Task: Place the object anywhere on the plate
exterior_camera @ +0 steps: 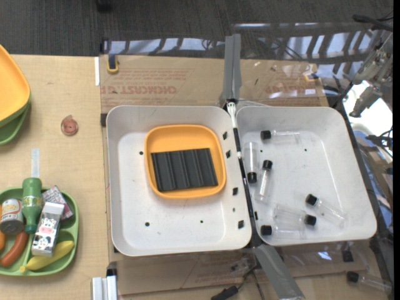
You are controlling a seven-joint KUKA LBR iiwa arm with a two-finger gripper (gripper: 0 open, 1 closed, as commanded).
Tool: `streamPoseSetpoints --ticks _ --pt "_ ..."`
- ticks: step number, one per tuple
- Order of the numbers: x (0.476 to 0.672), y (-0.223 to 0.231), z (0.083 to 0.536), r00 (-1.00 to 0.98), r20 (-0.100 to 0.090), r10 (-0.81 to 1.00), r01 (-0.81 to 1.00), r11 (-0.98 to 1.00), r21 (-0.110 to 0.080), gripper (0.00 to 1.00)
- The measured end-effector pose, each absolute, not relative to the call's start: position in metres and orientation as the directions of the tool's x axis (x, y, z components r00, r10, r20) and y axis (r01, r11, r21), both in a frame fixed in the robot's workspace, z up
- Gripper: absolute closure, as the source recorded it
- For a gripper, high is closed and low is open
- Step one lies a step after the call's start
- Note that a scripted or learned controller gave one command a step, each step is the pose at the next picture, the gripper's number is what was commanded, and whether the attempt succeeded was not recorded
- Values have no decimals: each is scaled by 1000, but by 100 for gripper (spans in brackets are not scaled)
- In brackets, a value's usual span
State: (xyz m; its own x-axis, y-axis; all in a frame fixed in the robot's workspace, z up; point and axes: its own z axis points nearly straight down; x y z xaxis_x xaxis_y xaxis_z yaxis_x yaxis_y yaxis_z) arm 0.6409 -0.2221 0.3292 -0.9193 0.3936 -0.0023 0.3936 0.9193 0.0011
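Observation:
An orange plate [184, 132] with rounded corners lies in the left white bin [181, 233], toward the bin's back. A dark grey ribbed rectangular block [185, 169] rests flat on the plate, covering most of its middle. The right white bin [353, 167] holds several clear vials with black caps: one [279, 134] lies near the back, one [264, 177] left of centre, and one [324, 209] toward the front right.
On the wooden table to the left stand a green plate [65, 255] of toy food, an orange dish [12, 95] at the far edge and a small pink disc [69, 125]. Flat cardboard [162, 83] lies behind the bins. Metal framing and cables [372, 61] crowd the back right corner.

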Motion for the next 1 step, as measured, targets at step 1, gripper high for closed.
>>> streamPoseSetpoints --ticks 1 --pt "636 -222 271 -1000 -4 26 26 1000 1 0"
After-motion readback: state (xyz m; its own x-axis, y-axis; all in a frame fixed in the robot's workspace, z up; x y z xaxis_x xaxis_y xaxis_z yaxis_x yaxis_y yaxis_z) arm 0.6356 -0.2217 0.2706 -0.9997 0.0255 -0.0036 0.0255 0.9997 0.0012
